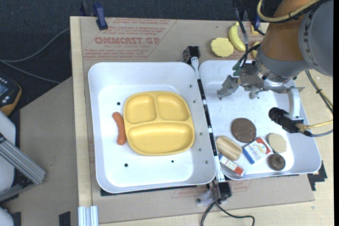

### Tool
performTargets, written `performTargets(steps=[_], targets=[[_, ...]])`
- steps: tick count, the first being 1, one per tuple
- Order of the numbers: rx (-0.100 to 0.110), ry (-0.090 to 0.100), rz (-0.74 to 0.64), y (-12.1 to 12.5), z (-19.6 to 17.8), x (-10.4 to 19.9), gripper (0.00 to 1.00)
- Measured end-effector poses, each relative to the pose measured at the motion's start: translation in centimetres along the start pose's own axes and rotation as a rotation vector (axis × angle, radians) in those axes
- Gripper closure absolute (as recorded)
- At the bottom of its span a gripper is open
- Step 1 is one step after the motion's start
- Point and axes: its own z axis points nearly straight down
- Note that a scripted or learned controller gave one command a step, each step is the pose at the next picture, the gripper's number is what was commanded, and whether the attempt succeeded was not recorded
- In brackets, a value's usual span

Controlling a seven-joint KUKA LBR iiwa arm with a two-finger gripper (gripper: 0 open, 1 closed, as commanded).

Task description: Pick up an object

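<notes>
While the tool (241, 86) hovers with fingers spread and nothing between them over the right bin's (310, 164) far end, the brown patty (243, 129) lies nearer; best centre above it, descend straight, close evenly.

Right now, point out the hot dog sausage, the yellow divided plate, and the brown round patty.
sausage (119, 128), camera view, middle of its length
yellow divided plate (158, 136), camera view, large lower compartment
brown patty (243, 129), camera view, centre of its top

Colours we see on the bench

We see a yellow divided tray (158, 123) and orange-red sausage (119, 128) in a white bin (100, 87); a brown patty (243, 129); a yellow banana (236, 37).
</notes>
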Motion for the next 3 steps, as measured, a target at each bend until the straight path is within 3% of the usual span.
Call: performTargets(steps=[1, 2, 3], targets=[[0.009, 0.001, 0.008, -5.7, 4.7, -4.5, 0.00], [-0.004, -0.002, 0.003, -6.6, 10.0, -5.0, 0.00], [-0.003, 0.000, 0.003, -6.6, 8.9, -4.9, 1.00]])
